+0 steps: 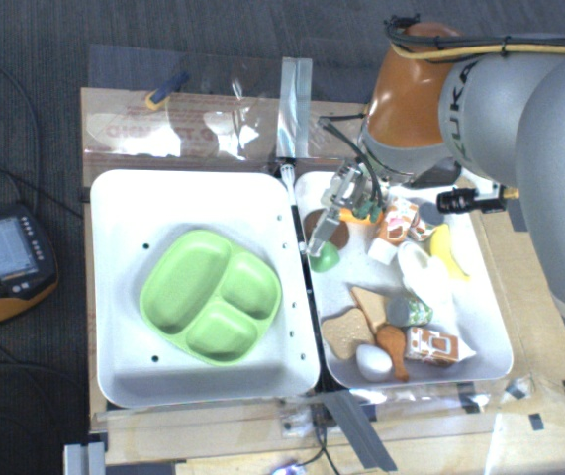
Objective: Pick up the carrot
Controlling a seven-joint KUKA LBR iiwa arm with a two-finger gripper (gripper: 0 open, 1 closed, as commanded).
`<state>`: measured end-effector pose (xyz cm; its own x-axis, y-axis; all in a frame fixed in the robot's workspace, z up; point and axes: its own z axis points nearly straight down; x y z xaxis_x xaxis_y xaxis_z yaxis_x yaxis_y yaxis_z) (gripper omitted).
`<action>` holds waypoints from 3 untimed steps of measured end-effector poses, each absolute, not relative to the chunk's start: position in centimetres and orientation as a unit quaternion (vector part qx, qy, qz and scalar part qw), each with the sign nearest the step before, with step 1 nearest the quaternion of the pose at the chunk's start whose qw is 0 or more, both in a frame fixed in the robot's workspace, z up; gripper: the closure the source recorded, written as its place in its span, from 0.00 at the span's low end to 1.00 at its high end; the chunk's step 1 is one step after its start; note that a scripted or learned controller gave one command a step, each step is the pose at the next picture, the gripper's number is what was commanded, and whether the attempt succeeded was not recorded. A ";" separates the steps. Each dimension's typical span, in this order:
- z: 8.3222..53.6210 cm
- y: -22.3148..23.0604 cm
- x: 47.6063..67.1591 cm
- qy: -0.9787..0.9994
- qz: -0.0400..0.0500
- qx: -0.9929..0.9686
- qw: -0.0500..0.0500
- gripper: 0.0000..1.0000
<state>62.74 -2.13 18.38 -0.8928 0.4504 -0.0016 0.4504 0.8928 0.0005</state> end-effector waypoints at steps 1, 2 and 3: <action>18.4 -4.0 54.9 0.960 -0.001 0.279 0.000 0.00; 18.4 -1.1 61.8 0.981 -0.001 0.196 0.001 0.00; 18.4 -5.9 53.9 0.983 -0.001 0.184 0.000 0.00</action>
